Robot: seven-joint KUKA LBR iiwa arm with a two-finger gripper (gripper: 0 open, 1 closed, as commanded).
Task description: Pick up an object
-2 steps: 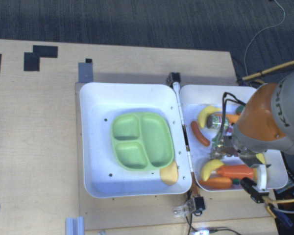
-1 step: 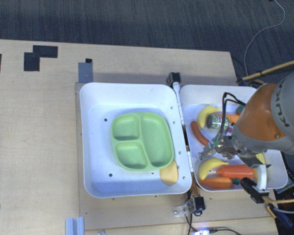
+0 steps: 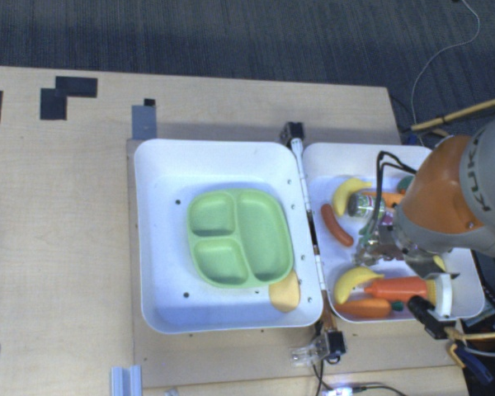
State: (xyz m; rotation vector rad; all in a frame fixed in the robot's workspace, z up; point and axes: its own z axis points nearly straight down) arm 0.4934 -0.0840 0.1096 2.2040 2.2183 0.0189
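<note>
Nothing picked out yet as the target; likeliest candidates lying in a heap in the right bin point(image 3: 470, 299), directly under and around the gripper point(image 3: 371, 250). Just below the tool toward the near rim, a yellow banana point(image 3: 352, 281), curved and glossy, touching a carrot point(image 3: 396, 287) that runs out under the wrist, with a rounder orange-red piece point(image 3: 365, 308) tucked against the rim beneath them. Off to the tool's left, a red sausage point(image 3: 336, 225) lying slantwise and alone on the white floor. Beyond the tool, toward the far wall, a second banana point(image 3: 345, 193) beside a shiny can point(image 3: 365, 205), partly masked by the wrist. Crowded so, probably because dumped loose for grasp trials rather than arranged. Arm point(image 3: 445, 200) poised low over the middle of the pile, wrist bent down, seemingly mid-descent toward the gap between the two bananas. Cannot tell whether clenched or released, nor whether anything is gripped: tip lost against the clutter. Farther left, across the divider, the left bin point(image 3: 157, 287) holding a green sectioned plate point(image 3: 241, 238) and a yellow wedge point(image 3: 285, 292) at its near corner, well apart from the tool.
</note>
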